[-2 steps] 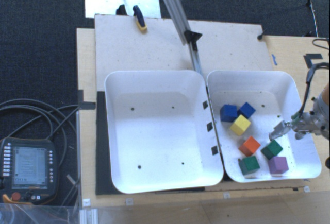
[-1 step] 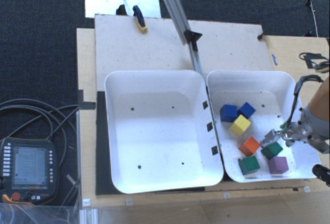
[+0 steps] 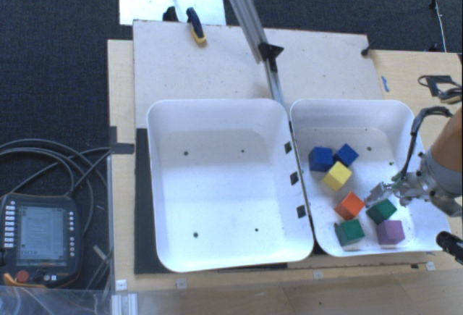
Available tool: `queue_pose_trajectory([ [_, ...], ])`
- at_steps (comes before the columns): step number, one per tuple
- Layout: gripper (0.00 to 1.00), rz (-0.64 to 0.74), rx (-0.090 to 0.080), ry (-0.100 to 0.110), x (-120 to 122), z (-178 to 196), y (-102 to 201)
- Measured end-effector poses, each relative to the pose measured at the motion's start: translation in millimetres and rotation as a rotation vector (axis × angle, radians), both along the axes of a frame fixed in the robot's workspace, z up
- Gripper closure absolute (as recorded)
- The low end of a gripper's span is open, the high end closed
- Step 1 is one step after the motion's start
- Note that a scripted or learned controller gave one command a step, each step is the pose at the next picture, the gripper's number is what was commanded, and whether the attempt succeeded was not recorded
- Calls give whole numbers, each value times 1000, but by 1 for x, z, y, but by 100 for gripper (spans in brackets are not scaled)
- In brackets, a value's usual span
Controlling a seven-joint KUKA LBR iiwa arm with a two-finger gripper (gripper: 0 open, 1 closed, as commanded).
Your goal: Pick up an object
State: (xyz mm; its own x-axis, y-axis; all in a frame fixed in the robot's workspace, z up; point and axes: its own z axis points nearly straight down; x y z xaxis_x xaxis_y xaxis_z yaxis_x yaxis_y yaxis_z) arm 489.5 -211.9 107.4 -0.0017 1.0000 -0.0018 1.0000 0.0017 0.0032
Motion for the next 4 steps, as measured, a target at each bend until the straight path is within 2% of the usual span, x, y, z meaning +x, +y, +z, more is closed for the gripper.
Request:
queue_pose_trajectory([
  [1,100,3,-2,-7,2,11,0],
  [2,100,4,-1,-4,8,61,9],
  [4,100,5,-1,-4,5,156,18],
])
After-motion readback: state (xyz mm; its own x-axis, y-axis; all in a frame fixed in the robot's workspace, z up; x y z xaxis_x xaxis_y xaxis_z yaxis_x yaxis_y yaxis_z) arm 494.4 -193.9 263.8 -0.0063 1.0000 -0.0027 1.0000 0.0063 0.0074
